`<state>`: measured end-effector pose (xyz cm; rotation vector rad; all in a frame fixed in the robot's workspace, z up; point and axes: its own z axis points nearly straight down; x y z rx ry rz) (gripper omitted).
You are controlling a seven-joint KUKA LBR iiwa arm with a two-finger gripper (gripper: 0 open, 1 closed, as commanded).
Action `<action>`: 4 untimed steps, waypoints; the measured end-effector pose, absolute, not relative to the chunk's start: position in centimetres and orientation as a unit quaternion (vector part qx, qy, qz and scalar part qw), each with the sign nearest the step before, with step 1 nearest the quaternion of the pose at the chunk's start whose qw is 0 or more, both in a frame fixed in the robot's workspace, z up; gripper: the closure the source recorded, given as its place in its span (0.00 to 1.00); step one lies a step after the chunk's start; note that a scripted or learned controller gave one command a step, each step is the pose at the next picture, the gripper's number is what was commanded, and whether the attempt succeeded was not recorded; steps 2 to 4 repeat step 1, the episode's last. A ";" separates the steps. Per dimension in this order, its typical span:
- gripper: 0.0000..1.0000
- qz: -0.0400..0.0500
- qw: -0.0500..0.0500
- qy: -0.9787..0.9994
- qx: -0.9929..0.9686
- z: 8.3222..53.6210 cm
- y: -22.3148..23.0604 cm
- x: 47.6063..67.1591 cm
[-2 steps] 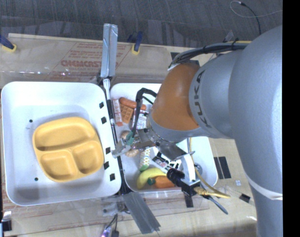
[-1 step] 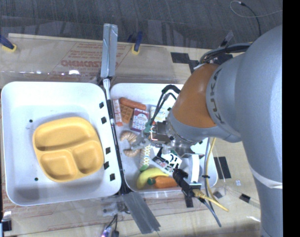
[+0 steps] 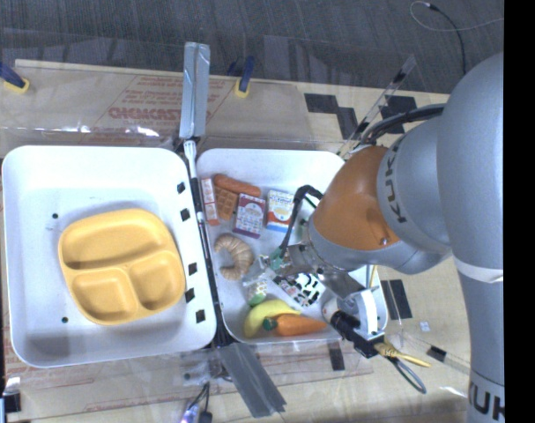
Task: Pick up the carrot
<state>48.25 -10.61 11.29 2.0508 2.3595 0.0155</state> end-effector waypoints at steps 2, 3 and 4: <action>1.00 0.004 0.008 0.756 0.655 12.2 -10.7 48.3; 1.00 0.004 0.008 0.756 0.655 12.2 -10.7 48.3; 1.00 0.004 0.008 0.756 0.655 12.2 -10.7 48.3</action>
